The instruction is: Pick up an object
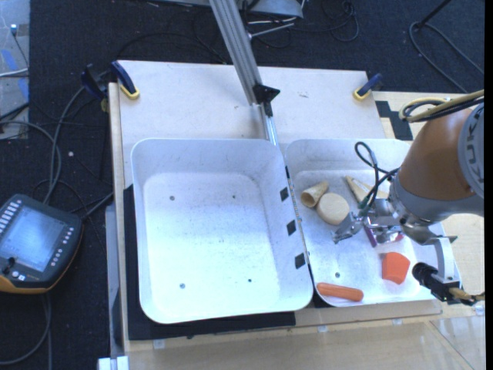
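The right bin (308,151) holds several small objects. A tan cone-shaped piece (313,195) lies next to a round tan disc (333,207), and a thin tan stick (356,187) lies just behind them. An orange block (395,267) sits toward the bin's front right, and a long orange piece (340,291) lies at the front rim. My gripper (356,228) hangs low over the middle of this bin, just right of and in front of the disc and left of the orange block. Nothing shows in its grasp.
The left bin (139,160) sits beside the right one, with black clips along the shared wall (291,226). A slanted metal pole (239,45) rises from behind the bins. A teach pendant (31,241) lies off the bench at left.
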`<state>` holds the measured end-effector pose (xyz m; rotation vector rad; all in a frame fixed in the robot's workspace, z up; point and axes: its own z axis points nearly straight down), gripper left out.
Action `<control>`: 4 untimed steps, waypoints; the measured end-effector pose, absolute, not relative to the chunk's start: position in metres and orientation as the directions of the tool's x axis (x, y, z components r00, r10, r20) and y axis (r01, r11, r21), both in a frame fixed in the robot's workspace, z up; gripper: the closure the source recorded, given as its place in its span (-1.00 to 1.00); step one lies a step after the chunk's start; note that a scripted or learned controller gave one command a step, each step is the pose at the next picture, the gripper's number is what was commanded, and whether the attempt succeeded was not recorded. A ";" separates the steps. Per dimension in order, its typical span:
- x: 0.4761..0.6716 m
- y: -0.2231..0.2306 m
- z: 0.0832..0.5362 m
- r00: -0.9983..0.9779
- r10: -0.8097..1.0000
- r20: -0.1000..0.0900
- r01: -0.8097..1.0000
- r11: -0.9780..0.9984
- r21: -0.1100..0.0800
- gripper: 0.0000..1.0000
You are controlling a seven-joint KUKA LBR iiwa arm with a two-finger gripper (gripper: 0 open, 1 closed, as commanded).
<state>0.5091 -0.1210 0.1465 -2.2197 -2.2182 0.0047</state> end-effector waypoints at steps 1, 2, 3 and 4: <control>0.508 -0.121 0.094 0.000 1.000 0.001 1.000 0.000 -0.004 -1.00; 0.509 -0.121 0.106 0.000 1.000 0.000 1.000 0.000 0.000 1.00; 0.500 -0.120 0.160 0.000 1.000 -0.001 1.000 0.000 0.004 1.00; 0.497 -0.115 0.203 -0.001 1.000 0.000 1.000 0.001 0.002 1.00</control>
